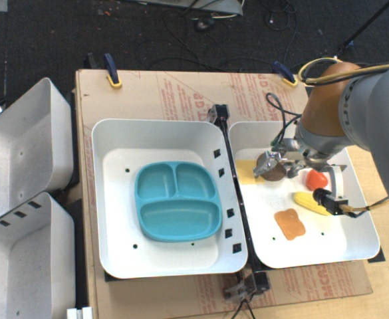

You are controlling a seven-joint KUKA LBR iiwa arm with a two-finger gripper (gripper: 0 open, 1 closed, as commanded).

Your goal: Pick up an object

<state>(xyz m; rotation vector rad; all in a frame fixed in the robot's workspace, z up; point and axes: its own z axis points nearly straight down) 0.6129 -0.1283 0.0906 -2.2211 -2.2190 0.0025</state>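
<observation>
Nearest me, a flat orange-tan slice of toy food [290, 224] lies toward the front edge of the right white bin [354, 248]. Just behind it, a yellow toy banana [312, 203] runs along a slant, with a red toy tomato [316, 178] beside it. My gripper [274, 167] hangs over a brown rounded object [271, 173] near the bin's left wall; finger state I cannot tell. My arm reaches in from the right, wrist bent down.

Grey arm with orange band [330, 98] reaching in from right, wrist bent down-left, metal two-finger gripper [274, 165] low over the right side.
</observation>
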